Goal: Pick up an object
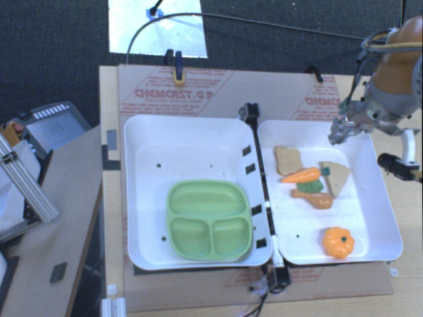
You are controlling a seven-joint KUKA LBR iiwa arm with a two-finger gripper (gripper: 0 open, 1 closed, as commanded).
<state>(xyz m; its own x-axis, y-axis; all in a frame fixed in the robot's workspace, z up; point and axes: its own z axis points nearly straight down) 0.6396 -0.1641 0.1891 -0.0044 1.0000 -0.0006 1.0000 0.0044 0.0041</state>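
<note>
The gripper (340,132) hung at the right bin's (390,233) two o'clock rim; whether it was open I cannot tell. The carrot (301,176) lay near the bin's centre, the pumpkin (338,242) at five o'clock.

Camera spot: high above the counter (198,88)
Looks: down at a slant
Sees: two shallow white plastic bins (142,144)
</note>
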